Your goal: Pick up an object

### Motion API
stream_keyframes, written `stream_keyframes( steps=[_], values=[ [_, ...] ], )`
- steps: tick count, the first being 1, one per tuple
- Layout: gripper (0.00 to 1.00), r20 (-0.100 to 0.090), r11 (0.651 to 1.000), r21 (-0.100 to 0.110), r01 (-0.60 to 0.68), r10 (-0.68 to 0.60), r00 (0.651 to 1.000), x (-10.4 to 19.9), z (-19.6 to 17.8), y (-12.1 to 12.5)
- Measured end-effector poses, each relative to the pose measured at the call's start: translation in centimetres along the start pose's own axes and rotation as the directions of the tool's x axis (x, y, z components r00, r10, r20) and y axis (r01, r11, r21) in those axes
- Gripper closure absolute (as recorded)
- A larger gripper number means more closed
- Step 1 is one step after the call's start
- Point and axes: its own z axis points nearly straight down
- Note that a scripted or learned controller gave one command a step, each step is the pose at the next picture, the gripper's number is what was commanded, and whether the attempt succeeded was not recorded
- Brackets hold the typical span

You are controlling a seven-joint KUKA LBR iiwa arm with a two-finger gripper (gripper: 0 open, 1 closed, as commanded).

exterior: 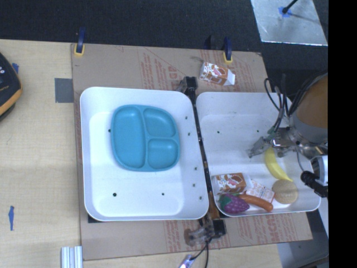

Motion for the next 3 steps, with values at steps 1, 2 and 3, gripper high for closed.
stream_keyframes(
  steps=[1, 2, 3],
  values=[
    [1.0, 0.002, 1.0, 0.001, 0.005, -0.005, 1.0, -0.1, -1.1, 0.0],
    [1.0, 0.001, 1.0, -0.003, 0.002, -0.002, 1.0, 6.3, -0.1, 2.4],
    [1.0, -0.001, 1.0, -0.002, 0.001, -0.001, 1.0, 13.2, -10.1, -1.8]
  ],
)
